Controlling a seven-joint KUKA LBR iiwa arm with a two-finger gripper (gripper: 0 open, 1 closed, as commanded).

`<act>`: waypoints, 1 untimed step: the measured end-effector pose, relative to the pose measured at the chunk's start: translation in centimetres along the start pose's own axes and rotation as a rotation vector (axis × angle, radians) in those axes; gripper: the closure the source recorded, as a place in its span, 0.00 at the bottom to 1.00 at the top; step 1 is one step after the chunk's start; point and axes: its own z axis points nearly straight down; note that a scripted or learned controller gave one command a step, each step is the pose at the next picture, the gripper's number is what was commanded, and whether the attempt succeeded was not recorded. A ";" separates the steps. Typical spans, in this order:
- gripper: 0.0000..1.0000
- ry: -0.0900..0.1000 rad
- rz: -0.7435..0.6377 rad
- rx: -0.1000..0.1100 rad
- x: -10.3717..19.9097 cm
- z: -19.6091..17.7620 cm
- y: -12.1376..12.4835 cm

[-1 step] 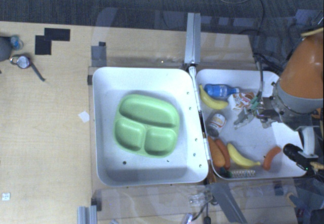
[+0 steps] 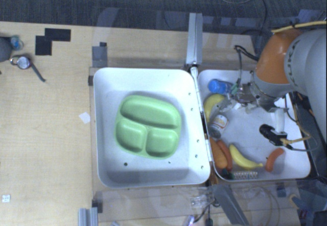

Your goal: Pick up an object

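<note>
Curved yellow banana (image 2: 244, 158) beside orange carrot (image 2: 220, 154)

Two white bins (image 2: 102, 133); one green tray (image 2: 148, 126); two bananas (image 2: 244, 160); two sausages (image 2: 274, 159).

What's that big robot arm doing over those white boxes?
The robot arm is reaching from the right into the right bin, trying to pick something up. Its gripper is low near the bin's upper left, beside a blue object and a yellow-green fruit. A banana, a carrot and a small sausage lie closer to the front. The left bin holds a green divided tray. I can't see that it has grabbed anything.
</note>
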 end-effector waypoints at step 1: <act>0.00 0.017 0.056 0.049 -2.2 0.5 4.9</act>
